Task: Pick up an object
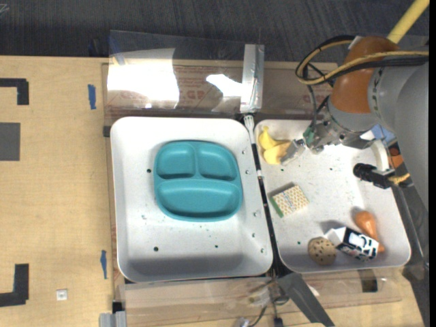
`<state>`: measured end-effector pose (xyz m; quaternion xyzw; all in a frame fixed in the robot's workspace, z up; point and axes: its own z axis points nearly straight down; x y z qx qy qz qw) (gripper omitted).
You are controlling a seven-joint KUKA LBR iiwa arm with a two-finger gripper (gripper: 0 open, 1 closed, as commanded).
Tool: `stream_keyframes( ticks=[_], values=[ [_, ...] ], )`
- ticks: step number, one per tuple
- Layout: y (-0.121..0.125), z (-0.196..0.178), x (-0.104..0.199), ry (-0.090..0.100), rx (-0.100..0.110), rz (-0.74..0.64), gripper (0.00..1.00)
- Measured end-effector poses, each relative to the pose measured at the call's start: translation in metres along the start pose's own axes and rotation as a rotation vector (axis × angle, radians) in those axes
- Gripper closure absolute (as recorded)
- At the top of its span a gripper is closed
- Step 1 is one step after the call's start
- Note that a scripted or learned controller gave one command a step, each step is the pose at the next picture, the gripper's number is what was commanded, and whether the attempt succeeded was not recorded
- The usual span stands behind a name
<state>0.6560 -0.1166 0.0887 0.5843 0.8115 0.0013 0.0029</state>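
Note:
In the right bin, a yellow banana-shaped toy lies at the far left corner. My gripper hangs low just to the right of it, close to or touching it. A green and beige patterned block rests in the middle left of that bin. Along the near edge are a brown speckled ball, a black and white object and an orange object.
The left bin holds a teal divided plate. A clear plastic sheet and a metal bracket stand behind the bins. The arm covers the right bin's far right corner.

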Motion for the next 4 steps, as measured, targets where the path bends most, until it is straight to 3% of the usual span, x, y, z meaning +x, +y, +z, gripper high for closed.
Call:
stream_keyframes(
  ticks=[1,2,3,4],
  values=[
    [-0.063,0.001,0.040,0.001,0.000,-0.078,0.00],
    [-0.130,0.000,0.060,0.000,0.000,-0.123,0.00],
    [-0.127,-0.012,0.058,-0.007,-0.009,-0.122,1.00],
    [-0.127,-0.011,0.058,-0.006,-0.008,-0.122,0.00]
  ],
)
